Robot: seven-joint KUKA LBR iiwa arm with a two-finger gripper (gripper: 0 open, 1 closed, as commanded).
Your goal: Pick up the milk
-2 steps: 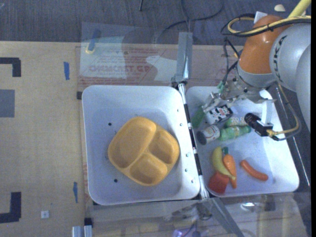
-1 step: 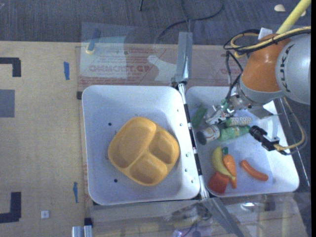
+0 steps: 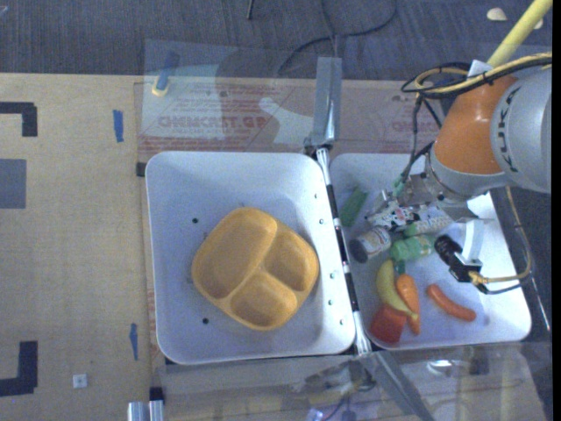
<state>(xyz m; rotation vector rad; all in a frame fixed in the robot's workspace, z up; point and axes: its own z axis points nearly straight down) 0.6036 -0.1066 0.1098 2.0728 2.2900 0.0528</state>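
Note:
The milk, a small pale bottle (image 3: 371, 242) with a dark end, lies on its side near the left wall of the right bin (image 3: 513, 323). My gripper (image 3: 396, 212) hangs low over the bin's middle, just above and to the right of the bottle. Nothing can be made out in its grasp. A pale speckled piece (image 3: 426, 224) shows under the wrist; I cannot tell what it is.
In the right bin lie a green piece (image 3: 353, 206) at the upper left, a green item (image 3: 410, 249), a banana (image 3: 386, 283), a carrot (image 3: 407, 294), a red pepper (image 3: 387, 324) and an orange chili (image 3: 450, 303). A yellow divided tray (image 3: 255, 267) sits in the left bin (image 3: 175, 191).

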